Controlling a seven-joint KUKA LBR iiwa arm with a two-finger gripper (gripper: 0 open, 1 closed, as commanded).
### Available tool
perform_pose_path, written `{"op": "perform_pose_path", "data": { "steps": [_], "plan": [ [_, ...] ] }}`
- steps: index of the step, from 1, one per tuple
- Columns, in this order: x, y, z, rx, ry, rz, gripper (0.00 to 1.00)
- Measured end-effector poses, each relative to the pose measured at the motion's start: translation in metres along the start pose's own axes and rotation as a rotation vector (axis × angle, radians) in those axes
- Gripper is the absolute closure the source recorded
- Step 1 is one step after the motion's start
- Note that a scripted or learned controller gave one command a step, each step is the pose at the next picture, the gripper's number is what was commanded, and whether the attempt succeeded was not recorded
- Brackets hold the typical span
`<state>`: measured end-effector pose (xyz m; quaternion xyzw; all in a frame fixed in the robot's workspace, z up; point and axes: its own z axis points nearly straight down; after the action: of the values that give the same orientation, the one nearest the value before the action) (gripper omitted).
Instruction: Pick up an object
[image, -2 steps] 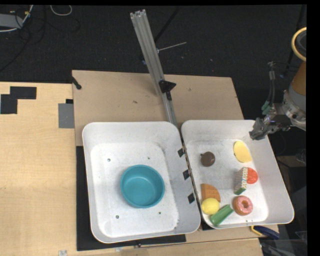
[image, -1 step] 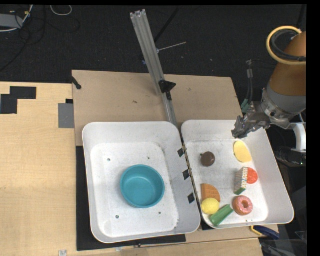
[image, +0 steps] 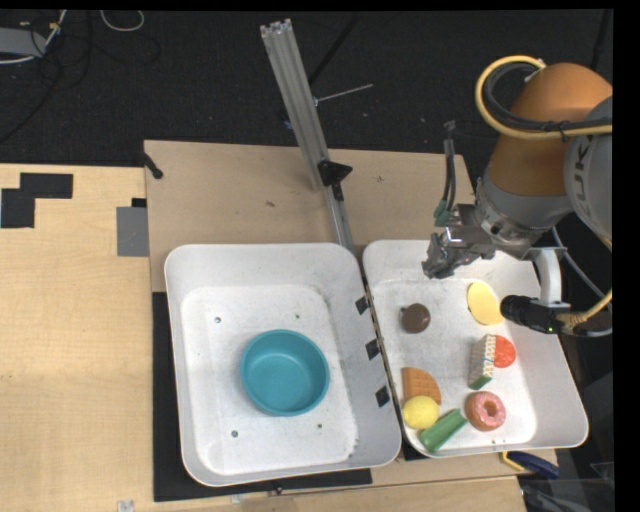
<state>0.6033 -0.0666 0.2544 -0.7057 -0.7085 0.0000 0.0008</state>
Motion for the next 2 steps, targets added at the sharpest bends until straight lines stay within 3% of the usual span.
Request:
{"op": "perform_pose_path", "data": {
  "steps": [2],
  "plan": [
    [0.106,0.012,0.027,0.001,-0.001,0.001,1.00]
  ]
}}
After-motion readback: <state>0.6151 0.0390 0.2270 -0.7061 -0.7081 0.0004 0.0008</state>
